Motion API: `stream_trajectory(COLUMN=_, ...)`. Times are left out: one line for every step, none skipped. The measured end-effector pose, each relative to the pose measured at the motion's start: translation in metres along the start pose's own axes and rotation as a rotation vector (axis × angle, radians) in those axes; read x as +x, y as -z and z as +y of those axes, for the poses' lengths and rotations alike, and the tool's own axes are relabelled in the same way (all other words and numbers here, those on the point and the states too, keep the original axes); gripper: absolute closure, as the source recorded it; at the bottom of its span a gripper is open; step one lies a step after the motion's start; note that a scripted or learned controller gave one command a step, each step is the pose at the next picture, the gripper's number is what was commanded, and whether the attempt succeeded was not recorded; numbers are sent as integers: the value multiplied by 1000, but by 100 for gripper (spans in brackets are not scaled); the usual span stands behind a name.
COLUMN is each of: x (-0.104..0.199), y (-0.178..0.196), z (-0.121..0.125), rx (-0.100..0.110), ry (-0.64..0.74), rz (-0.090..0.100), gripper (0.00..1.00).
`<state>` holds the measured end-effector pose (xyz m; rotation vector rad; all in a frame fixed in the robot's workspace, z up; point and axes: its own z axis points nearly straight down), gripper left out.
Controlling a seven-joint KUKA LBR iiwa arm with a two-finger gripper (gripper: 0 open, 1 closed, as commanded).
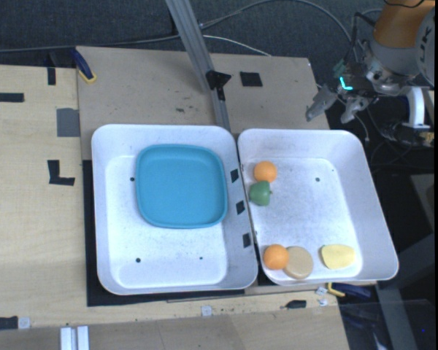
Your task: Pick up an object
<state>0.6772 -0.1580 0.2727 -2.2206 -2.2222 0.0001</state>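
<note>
Arm parked off the bins at upper right, nothing picked yet.

Camera view: the gripper (pixel 334 104) hangs outside the right bin (pixel 365 195), beyond its rim at about one o'clock, its two fingers spread and carrying nothing. The candidates lie in that bin: an orange ball (pixel 265 171) touching a green ball (pixel 260 193) at the bin's ten o'clock, and along its six o'clock edge a second orange ball (pixel 276 257) against a tan disc (pixel 299 262), with a yellow piece (pixel 338 256) just beside them. The step looks like the approach; next the arm likely needs to swing toward seven o'clock and descend over one item. The left bin (pixel 109 195) holds a blue square plate (pixel 181 186). The counter (pixel 29 195) is pale plywood with black tape marks, dark carpet beyond at twelve o'clock.
</note>
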Motion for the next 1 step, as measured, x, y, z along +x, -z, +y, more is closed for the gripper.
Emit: stream_trajectory(x=0, y=0, z=0, rx=0, ry=0, rz=0, gripper=0)
